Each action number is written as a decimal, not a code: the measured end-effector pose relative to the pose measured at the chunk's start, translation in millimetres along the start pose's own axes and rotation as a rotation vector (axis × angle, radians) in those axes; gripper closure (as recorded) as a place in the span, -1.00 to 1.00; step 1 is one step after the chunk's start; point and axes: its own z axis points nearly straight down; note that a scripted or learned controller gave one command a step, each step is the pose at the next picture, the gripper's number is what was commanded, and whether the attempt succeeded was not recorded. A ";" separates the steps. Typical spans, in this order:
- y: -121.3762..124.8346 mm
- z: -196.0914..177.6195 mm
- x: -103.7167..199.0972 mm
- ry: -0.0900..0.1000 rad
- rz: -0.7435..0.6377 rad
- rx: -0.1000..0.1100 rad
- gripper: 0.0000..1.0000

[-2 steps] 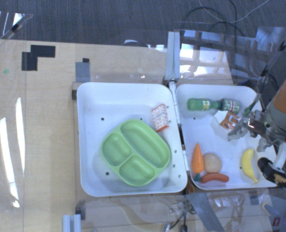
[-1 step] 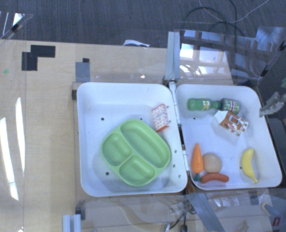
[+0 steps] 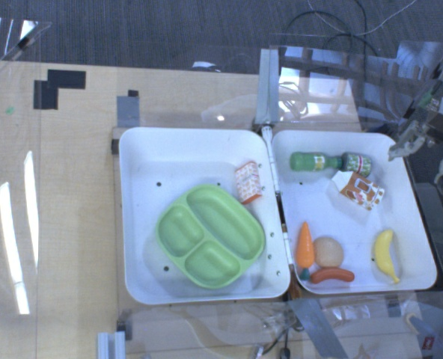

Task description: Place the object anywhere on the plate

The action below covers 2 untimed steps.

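Note:
A green divided plate (image 3: 210, 235) lies in the left bin (image 3: 143, 200), toward its front. Just behind the plate's far right rim, a small red and white carton (image 3: 247, 182) stands against the bin's right wall. My gripper (image 3: 398, 150) hangs over the far right corner of the right bin (image 3: 412, 223), well away from the plate and apart from every object. A green bottle (image 3: 328, 161) lies to its left, and an orange and white carton (image 3: 359, 190) sits below and left of it.
The right bin also holds a carrot (image 3: 304, 246), a round beige vegetable (image 3: 328, 252), a red sausage (image 3: 331, 276) and a banana (image 3: 386, 255). A ridge (image 3: 274, 200) divides the two bins. Clear panels and cables stand behind the right bin.

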 end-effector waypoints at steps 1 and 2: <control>22.8 -19.2 -25.2 0.000 0.202 0.000 -1.00; 8.5 52.2 -20.7 -0.001 0.271 0.004 -1.00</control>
